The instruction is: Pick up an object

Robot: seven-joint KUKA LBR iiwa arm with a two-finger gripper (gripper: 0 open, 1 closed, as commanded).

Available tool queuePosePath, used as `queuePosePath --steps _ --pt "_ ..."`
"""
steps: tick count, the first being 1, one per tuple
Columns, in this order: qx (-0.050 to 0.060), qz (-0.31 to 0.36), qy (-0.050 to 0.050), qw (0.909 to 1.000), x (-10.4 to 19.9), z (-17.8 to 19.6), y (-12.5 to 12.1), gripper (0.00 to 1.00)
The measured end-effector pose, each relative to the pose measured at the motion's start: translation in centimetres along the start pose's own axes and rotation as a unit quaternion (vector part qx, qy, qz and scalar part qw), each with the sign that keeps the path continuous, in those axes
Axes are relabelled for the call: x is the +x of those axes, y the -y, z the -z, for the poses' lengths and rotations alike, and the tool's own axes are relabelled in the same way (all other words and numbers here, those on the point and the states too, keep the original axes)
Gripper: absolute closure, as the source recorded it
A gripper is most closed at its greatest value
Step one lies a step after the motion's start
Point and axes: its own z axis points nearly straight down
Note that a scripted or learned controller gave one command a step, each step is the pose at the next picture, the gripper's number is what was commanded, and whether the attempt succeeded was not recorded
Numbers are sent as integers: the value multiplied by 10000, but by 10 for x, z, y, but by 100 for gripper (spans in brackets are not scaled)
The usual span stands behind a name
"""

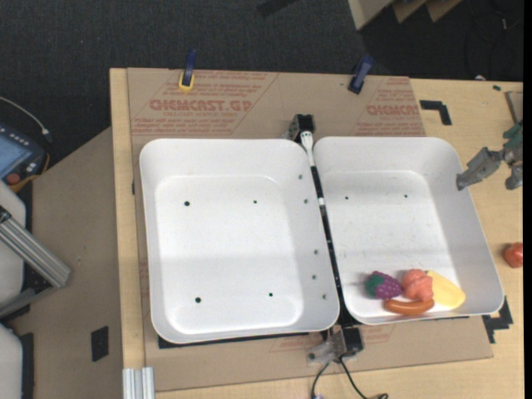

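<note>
A: Well, how is this step best carried out?

B: Going left to right: the left bin (229,239) offers nothing to grasp, so it is passed over. The right bin (399,165) holds a small heap in its near corner: a purple grape bunch (384,285), an orange-red sausage-shaped piece (409,307), a pink-red lumpy piece (419,283) and a yellow piece (450,293). They are packed touching one another, close against the bin's near wall. One item is best singled out, probably the purple grape bunch, since its left side is free of neighbours. A descent from straight above is advised, so that the wall is not struck and the neighbours are not nudged.

A: And where is the heap placed relative to the jaws?

B: The gripper (486,169) is seen at the far right, over the right bin's outer rim. The heap lies well apart from it, toward the near edge of the bench and a little to the left. Nothing is held between the jaws. Whether they are apart or together cannot be told from this view.
</note>
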Motion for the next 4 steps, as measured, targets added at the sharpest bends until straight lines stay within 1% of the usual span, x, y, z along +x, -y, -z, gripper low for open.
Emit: queuePosePath --steps 1,2,3,4 --pt "8 15 -7 10000 14 90 44 0" --pt "-3 32 -10 10000 48 187 41 0" --pt "27 -13 4 10000 -6 221 42 0" --pt "19 11 5 10000 -3 230 40 100"
